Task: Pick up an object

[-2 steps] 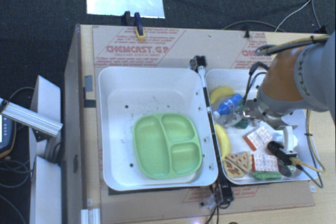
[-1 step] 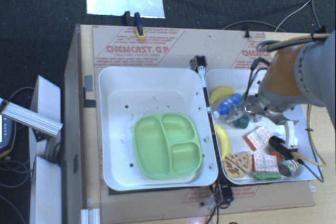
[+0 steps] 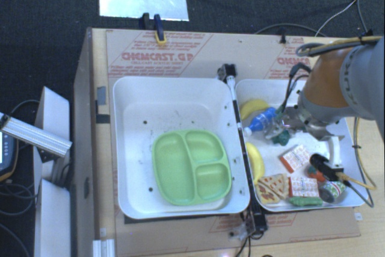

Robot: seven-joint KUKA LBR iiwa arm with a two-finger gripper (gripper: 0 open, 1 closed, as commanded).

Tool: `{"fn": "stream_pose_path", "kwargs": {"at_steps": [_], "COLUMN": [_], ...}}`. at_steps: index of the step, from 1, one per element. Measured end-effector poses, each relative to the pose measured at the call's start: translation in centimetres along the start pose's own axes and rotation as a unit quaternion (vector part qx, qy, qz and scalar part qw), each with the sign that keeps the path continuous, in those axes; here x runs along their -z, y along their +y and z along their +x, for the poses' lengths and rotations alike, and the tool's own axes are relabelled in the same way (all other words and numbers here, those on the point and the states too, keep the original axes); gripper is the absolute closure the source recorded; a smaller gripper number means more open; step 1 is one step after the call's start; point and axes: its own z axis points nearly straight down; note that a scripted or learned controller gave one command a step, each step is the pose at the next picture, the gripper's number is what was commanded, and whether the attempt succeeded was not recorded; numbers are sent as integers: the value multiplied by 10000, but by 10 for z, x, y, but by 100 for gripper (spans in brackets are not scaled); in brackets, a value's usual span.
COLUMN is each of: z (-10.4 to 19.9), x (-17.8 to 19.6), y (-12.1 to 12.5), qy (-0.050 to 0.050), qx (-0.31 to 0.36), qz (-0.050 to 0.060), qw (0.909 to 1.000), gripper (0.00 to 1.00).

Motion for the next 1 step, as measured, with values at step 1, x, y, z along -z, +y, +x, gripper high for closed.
{"fn": "stream_pose_path", "kwargs": {"at_steps": [1], "z": [91], "x": [90], "y": [-28], "qy": [4], "qx": [8], "qz": [8], "qw": [10000], "gripper": [100]}}
